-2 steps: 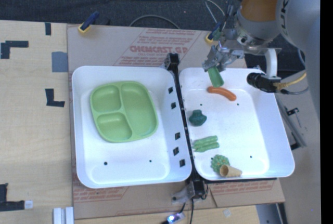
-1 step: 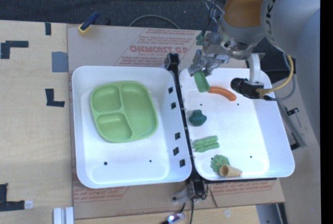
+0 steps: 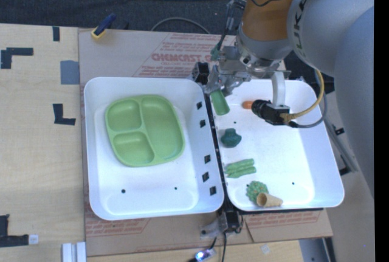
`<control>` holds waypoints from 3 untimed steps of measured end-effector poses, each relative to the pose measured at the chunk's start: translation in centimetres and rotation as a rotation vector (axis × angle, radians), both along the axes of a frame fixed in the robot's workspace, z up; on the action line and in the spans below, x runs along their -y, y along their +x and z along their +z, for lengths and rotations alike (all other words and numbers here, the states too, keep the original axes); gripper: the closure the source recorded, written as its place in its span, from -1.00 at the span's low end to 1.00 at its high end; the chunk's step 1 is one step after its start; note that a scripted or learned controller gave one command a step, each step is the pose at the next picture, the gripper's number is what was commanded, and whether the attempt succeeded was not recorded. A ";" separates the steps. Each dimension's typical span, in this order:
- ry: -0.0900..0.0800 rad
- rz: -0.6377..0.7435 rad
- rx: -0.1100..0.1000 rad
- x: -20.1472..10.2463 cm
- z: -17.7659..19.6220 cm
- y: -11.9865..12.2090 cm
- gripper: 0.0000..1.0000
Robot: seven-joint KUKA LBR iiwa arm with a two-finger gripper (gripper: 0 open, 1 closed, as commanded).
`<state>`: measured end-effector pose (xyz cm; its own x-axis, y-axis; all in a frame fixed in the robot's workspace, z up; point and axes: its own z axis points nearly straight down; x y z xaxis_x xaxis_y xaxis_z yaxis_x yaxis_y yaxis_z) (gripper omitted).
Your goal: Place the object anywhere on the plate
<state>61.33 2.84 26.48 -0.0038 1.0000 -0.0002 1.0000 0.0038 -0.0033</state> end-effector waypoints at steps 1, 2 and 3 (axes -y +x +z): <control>0.000 0.000 -0.001 -5.0 -1.3 -2.9 1.00; 0.000 0.001 -0.001 -9.2 -2.1 -5.1 1.00; 0.000 0.002 -0.001 -13.9 -2.6 -6.4 1.00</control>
